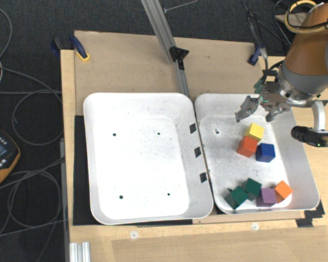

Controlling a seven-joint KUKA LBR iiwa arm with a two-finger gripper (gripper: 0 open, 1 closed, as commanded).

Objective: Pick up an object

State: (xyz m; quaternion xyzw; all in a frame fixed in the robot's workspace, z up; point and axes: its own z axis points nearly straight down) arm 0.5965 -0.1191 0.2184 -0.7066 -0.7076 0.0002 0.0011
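Dark carpet strewn with cables around a pale wooden desk (pixel 126 53), two white bins side by side on it. Left bin (pixel 98 108) bare of blocks; right bin (pixel 208 119) carrying every block. Hand (pixel 259 109) poised over the right bin's far part, fingers spread wide, gripping nothing, just above and beside the yellow block (pixel 256 130).

Near the middle of that bin: yellow block touching the red block (pixel 248 146), blue block (pixel 265 152) just beside both. Along the near rim: two green blocks (pixel 244 191), a purple block (pixel 268 195) and an orange block (pixel 283 189), crowded together against the wall.

Judged by look: small, light, stiff cubes with flat matte faces, neither fragile nor soft, unlikely to slip once pinched square. Best taken across two opposite flat faces, fingers straddling from above. Yellow closest to the hand, but red pressed against one side, so better gripped on the free pair of faces. Blue perhaps easier, with more room around it. Rim cluster awkward: little space for a finger between neighbours and wall.
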